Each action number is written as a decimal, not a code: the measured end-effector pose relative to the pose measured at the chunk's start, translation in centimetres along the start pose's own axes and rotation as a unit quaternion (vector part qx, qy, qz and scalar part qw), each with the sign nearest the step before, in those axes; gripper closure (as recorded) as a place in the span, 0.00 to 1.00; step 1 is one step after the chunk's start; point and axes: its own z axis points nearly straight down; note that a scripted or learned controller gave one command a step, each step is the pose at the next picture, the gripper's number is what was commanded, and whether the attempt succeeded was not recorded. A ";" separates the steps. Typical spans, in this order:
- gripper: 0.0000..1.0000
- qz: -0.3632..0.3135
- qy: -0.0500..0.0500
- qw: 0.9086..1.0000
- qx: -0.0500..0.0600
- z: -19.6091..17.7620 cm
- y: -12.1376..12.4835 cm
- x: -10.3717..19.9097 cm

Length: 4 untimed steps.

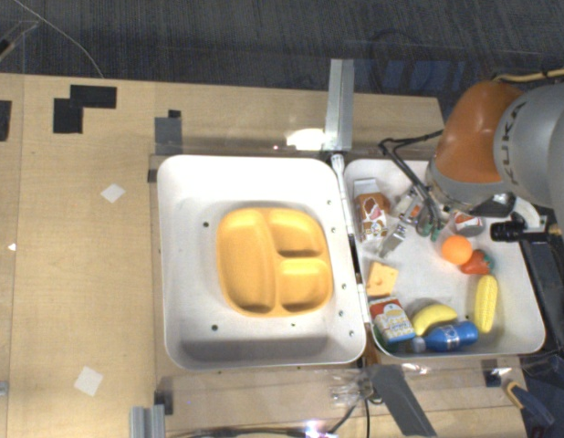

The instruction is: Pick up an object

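The blue bottle (452, 337) lies at the right bin's (528, 336) front edge beside a yellow banana (485, 302). The tool (417, 215) hangs above the bin's back (grip state: cannot tell), seemingly approaching; next, a descent onto one item.

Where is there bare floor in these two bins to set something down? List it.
Left bin: bare white margin all round the yellow divided tray, widest along the near edge. Right bin: one open patch between the cheese wedge, the orange and the banana. Its near corner and the spot under the gripper are crowded.
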 end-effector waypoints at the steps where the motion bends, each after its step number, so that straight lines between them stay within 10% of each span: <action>1: 0.00 -0.007 0.007 1.000 0.005 0.2 2.7 -2.5; 4: 0.00 0.199 0.004 0.980 0.002 -0.2 1.3 -4.3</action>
